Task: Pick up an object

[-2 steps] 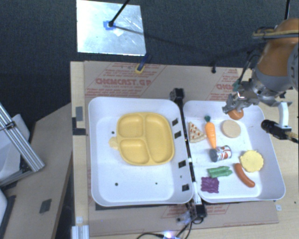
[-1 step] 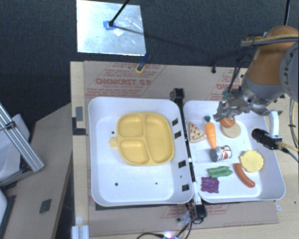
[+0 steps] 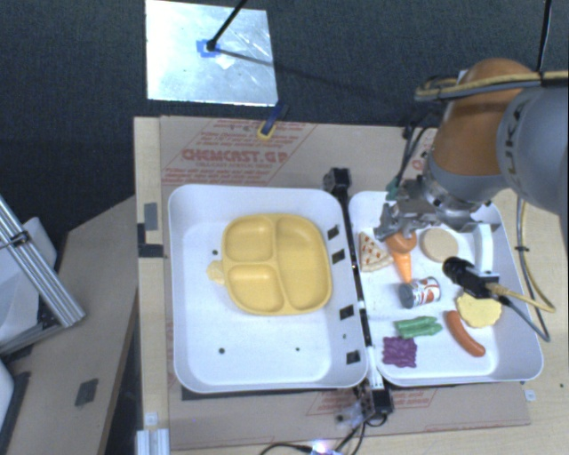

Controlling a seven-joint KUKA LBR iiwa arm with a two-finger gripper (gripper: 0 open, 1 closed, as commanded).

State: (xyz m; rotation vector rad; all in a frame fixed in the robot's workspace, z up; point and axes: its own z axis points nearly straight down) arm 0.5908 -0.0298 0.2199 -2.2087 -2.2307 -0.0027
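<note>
The floor [image 3: 71, 80] is dark, a blue-grey carpet that fills the far side and the far left corner. On it, beyond the bench's far edge, lies a square silvery sheet [image 3: 212, 51] that catches the light, with a bit of blue tape [image 3: 206, 48] on it and a thin dark rod [image 3: 233, 19] slanting up from that spot. The bench [image 3: 102, 267] is pale wood, with a sheet of brown cardboard [image 3: 236, 151] printed in red letters spread over its top. A small yellow clip [image 3: 266, 131] sits at the cardboard's far edge. At the left edge stands a metal frame [image 3: 31, 267] of silver bars. Lighting is even and soft.
</note>
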